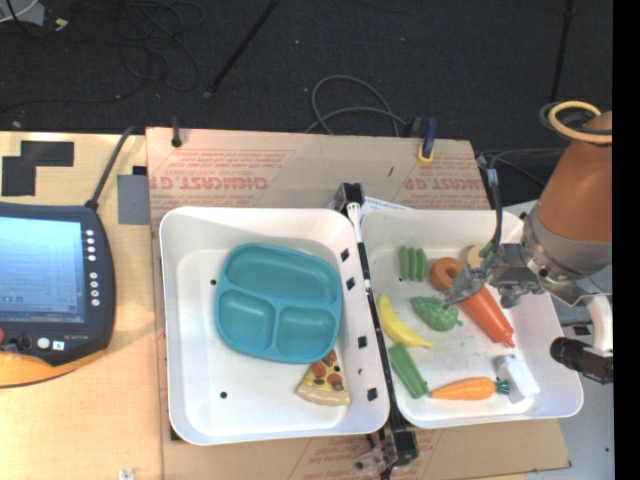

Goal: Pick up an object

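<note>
Grey KUKA arm (575,208) is reaching in from the right, jaws (468,286) hovering low in the right white bin (560,393), over the green leafy plastic vegetable (436,314) beside the orange-red plastic cone (488,314). Can't tell if the jaws are open or closed. Teal divided plastic tray (278,301) and pizza slice toy (324,379) are sitting in the left white bin (190,368).

Right bin (560,408), toy foods scattered:
- green bean pods (411,263), far left
- orange ring piece (445,272) beside them
- leafy green lump (437,314), centre
- large orange-red carrot (487,312), lying slantwise just right of the lump
- yellow banana (400,325), left side
- dark green pod (407,369), near left
- small carrot (465,390) with green top, lying flat along the near edge
</note>
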